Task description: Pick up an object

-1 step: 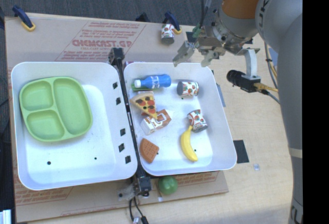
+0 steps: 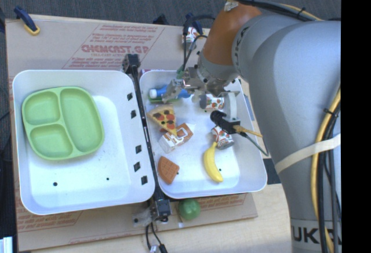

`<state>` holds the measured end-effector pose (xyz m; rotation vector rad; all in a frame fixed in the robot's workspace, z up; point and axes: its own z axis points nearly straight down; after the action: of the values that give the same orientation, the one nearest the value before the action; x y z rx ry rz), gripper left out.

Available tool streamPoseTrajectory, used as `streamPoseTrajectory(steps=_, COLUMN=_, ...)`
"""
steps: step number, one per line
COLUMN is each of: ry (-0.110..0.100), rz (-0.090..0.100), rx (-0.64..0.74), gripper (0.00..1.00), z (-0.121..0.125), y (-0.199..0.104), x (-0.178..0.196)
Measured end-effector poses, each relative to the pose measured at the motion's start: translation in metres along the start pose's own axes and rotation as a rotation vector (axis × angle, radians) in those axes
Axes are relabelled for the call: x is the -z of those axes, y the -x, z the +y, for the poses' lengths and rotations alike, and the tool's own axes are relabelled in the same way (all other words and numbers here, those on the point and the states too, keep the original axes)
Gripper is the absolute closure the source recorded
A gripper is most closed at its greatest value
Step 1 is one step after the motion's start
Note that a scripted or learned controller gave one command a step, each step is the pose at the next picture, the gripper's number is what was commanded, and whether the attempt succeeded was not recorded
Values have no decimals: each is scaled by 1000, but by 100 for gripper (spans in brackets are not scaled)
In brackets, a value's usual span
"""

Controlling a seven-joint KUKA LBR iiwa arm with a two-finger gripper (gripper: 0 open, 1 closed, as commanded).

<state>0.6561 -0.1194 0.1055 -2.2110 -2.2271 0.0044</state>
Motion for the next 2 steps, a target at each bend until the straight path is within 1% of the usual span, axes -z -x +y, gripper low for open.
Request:
streamPoseTrajectory(steps=1, ry=-8, rz=0, rx=3, gripper=100, z=-1, y=0, x=10)
streamPoseTrajectory(steps=2, ry=5, rz=0, rx=-1, gripper=100, z=1, y=-48, x=119)
